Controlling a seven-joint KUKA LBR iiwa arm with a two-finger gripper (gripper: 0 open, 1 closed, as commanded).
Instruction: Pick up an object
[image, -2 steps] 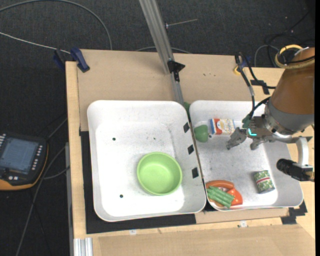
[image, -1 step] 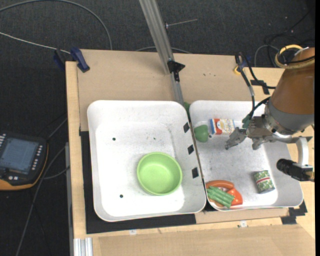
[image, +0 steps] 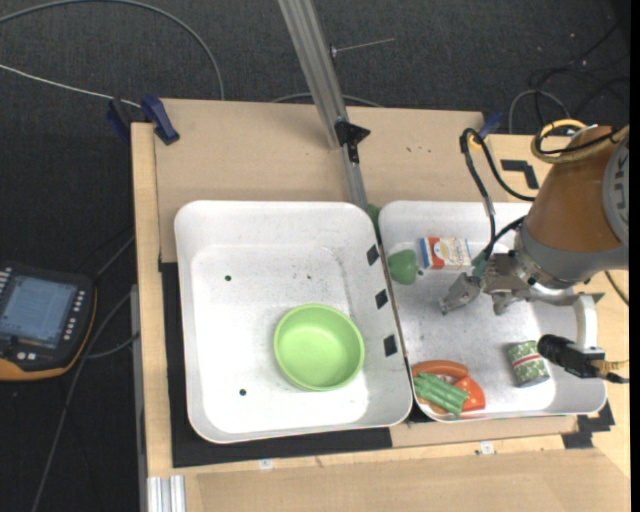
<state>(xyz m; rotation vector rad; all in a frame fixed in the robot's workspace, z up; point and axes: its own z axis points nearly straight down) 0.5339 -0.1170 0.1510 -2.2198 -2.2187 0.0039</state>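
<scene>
My gripper (image: 476, 300) hangs over the middle of the right bin (image: 560, 400), open, with nothing between its fingers. Just behind it and to the left lies a small white carton (image: 443, 253) with red and blue print. Next to the carton, at the bin's left wall, sits a green ball-like object (image: 401, 265). A small green can (image: 526, 362) stands in front of the gripper to the right. At the bin's front left corner lies an orange dish holding green and red toy vegetables (image: 447, 388). A light green bowl (image: 318, 346) rests in the left bin (image: 205, 300).
A metal pole (image: 325, 80) slants down to the divider between the bins. Black cables (image: 480, 170) trail behind the right bin. A black part with a white bracket (image: 570, 352) juts from the arm near the can. A handheld pendant (image: 40, 315) lies off the bench at left.
</scene>
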